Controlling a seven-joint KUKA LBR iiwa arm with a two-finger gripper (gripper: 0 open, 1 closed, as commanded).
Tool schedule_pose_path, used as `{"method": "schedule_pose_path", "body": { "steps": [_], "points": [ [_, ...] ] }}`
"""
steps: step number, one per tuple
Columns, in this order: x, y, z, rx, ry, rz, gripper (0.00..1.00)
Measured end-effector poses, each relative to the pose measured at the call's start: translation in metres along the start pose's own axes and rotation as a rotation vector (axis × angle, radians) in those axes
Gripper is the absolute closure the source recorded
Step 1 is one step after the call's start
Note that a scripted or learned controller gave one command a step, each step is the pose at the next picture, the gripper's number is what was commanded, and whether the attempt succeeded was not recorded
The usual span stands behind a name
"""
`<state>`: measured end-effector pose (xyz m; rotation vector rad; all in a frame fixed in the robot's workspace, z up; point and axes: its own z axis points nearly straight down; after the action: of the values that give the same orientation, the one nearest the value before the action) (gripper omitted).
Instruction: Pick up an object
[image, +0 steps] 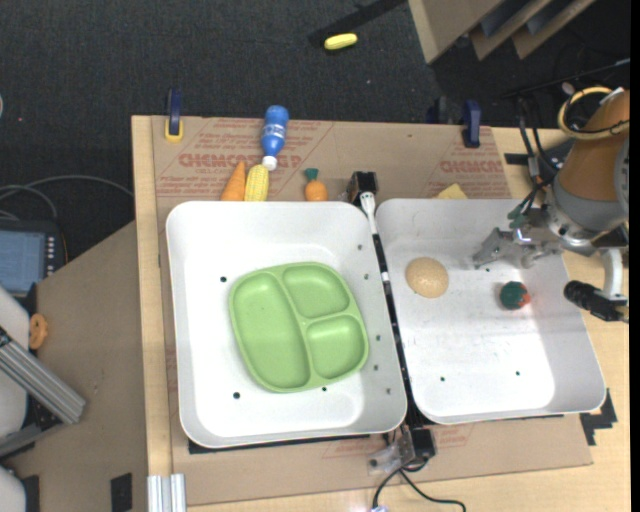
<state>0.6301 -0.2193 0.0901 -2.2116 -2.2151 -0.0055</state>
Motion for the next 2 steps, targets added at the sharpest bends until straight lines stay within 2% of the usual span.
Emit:
{"method": "schedule_pose_path", "body": {
  "steps": [1, 2],
  "points": [
    [0.026, -0.055, -0.002, 0.001, -0.007, 0.003, 0.00],
    [-0.002, -0.136, 0.006, 0.000, 0.001, 0.002, 0.00]
  ]
}}
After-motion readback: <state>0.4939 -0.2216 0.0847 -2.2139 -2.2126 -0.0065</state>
